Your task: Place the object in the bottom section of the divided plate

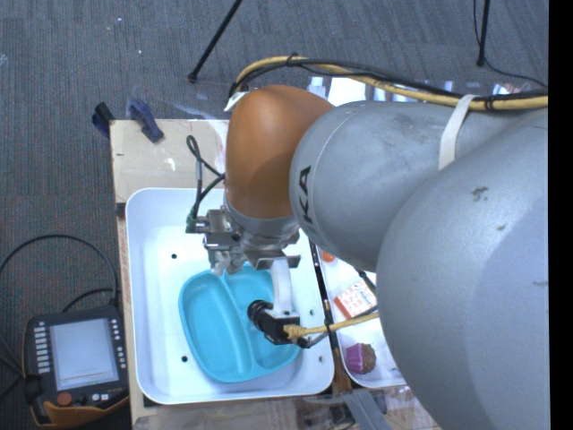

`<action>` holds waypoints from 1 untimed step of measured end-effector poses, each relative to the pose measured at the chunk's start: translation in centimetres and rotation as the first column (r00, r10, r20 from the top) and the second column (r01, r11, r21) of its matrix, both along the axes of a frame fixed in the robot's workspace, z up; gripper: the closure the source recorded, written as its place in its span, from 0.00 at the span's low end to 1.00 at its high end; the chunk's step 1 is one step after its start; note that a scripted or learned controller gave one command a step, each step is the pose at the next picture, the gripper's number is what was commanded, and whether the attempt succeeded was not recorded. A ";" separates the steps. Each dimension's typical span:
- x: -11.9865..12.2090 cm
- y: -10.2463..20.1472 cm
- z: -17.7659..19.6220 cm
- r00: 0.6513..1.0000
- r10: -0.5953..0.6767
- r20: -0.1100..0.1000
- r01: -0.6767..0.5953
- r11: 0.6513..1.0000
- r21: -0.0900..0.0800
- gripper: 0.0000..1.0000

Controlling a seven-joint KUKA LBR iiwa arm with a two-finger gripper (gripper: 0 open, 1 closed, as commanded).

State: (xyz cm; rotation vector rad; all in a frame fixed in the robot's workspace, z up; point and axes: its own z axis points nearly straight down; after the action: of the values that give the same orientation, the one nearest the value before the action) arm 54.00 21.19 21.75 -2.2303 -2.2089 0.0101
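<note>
The big grey arm [421, 240], smooth and rounded with a glossy orange band [264, 150] above the wrist, reaches over the left white bin [148, 285]. Its gripper [240, 262] hangs low above the upper rim of a light blue divided plate [219, 325], a smooth plastic oval lying flat on the bin floor; whether the gripper is open or closed cannot be told. A black fitting with a yellow cable [273, 322] sits over the plate's right part. In the right bin [358, 370], well apart from the plate, lie a small purple ridged object like a cupcake [361, 357] and a flat red-and-white packet [354, 301]. The bins rest on a pale wooden surface [161, 164]. A teach pendant [76, 356] with a grey screen lies on the dark carpet [72, 79].
</note>
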 end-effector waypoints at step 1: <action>0.0 0.0 0.0 1.000 0.001 0.000 -0.001 1.000 0.000 0.00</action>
State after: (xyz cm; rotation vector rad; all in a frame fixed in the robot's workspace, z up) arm 53.99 21.20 21.75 -2.2296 -2.2095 0.0105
